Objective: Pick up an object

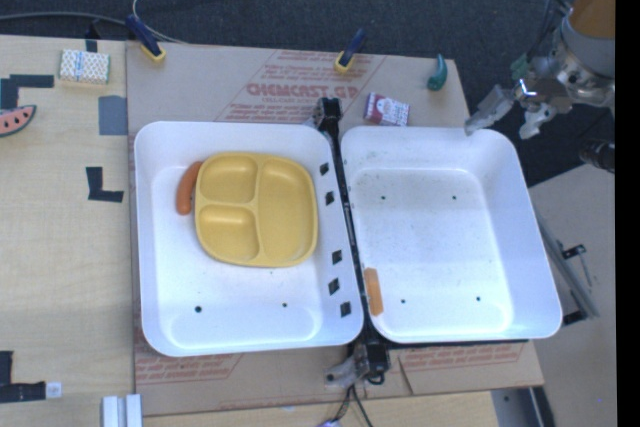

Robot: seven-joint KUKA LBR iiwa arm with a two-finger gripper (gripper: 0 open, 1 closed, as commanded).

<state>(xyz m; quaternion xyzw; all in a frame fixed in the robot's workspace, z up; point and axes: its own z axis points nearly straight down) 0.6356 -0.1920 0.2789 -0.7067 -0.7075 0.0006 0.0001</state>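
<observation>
The gripper hangs just past the right bin's far right corner, fingers spread, nothing between them. The left bin holds a yellow divided plate with an orange sausage touching its left rim. A second orange piece lies in the right bin's near-left corner. Red "CHEMCAST GP" lettering marks the cardboard behind.

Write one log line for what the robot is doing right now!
gripper: open, holding nothing, above right bin's far right corner | yellow plate: left bin | carrot: right bin
</observation>
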